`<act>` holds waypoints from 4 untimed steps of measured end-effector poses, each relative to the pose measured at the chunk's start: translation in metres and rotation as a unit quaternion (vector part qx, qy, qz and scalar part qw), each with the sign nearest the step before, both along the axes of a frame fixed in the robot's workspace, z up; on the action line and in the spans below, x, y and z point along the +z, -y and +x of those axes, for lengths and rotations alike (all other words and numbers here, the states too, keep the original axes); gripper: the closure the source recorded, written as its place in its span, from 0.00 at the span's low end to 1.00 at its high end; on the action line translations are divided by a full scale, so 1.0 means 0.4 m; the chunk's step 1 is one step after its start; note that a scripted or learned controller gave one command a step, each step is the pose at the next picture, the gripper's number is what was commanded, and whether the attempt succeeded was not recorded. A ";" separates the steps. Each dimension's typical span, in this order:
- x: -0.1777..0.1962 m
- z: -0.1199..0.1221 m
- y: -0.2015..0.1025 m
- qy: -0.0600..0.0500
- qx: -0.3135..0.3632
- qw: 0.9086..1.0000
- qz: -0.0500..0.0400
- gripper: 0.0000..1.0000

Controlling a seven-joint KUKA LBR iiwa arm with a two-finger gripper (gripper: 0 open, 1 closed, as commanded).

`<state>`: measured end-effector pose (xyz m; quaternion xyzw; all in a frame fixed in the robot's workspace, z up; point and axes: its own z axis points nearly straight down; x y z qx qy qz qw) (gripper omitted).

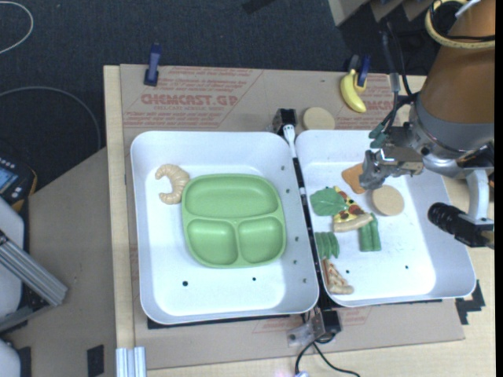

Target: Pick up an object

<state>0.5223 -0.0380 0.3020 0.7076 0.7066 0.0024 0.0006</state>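
Note:
My gripper (pixel 376 176) hangs over the right bin (pixel 424 277), near its upper middle, just above an orange piece (pixel 354 178) and beside a round tan cookie (pixel 387 201). Below them lie a green leaf (pixel 325 202), a pizza slice (pixel 351 217), a green pepper strip (pixel 368 235), another green piece (pixel 327 244) and a small tan-red piece (pixel 336 278). In the left bin (pixel 157 273) sit a green divided plate (pixel 234 218) and a croissant (pixel 172 182). Nothing is seen between the fingers.
A banana (pixel 353 92) and a tan disc (pixel 318 118) lie on the cardboard behind the right bin. A blue clamp (pixel 152 63) grips the board's far left edge. The arm's grey and orange body (pixel 460 85) looms over the right bin's far corner.

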 end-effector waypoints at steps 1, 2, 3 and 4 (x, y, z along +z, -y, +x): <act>-0.031 -0.112 -0.118 -0.005 0.003 1.000 0.000 1.00; 0.085 -0.107 -0.331 0.001 0.006 1.000 0.001 1.00; 0.374 -0.105 -0.200 0.005 -0.001 1.000 -0.001 1.00; 0.103 -0.111 -0.226 -0.008 0.000 1.000 -0.002 1.00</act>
